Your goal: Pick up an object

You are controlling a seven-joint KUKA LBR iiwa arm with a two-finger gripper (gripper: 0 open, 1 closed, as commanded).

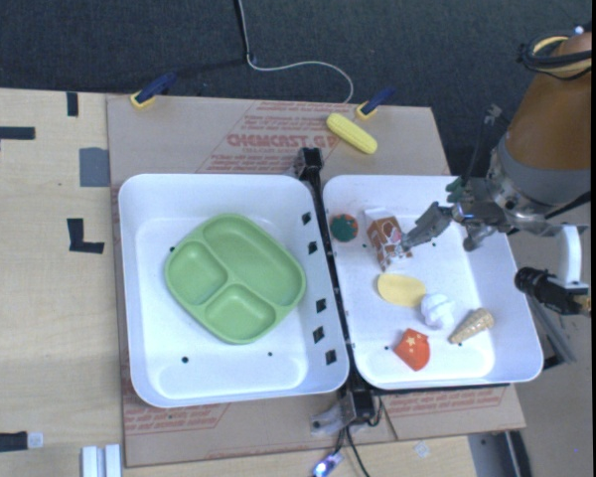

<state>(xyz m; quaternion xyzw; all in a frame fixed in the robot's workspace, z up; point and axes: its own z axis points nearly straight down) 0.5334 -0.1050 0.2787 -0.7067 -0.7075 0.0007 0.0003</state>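
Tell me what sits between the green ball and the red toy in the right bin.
In the camera view, a yellow oval piece lies roughly between the green ball and the red toy.

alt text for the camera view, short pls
The arm's claw hovers beside a brown-and-white toy in the right bin, among a yellow piece, red piece and cone. The left bin holds a green divided plate.

Red "CHEMCAST" lettering, upside down, on the brown board (268,137).
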